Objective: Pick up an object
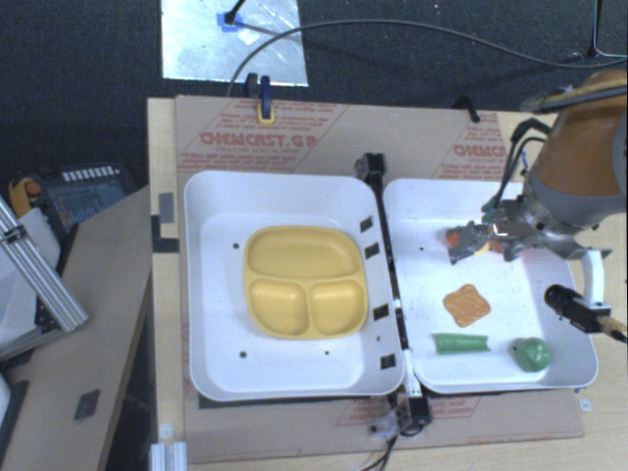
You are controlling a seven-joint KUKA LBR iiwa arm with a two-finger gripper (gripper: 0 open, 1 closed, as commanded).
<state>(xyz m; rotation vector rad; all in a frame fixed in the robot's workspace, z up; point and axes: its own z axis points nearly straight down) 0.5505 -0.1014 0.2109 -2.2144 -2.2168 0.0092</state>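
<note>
You are at the approach step. The gripper (469,242) hangs over the upper part of the right bin (569,371); whether anything sits in its grasp I cannot tell. The orange waffle (466,305) lies just below it, lower right of frame. Next: descend squarely onto it.

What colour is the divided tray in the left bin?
Pale yellow; the divided tray shows best in the camera view.
</note>
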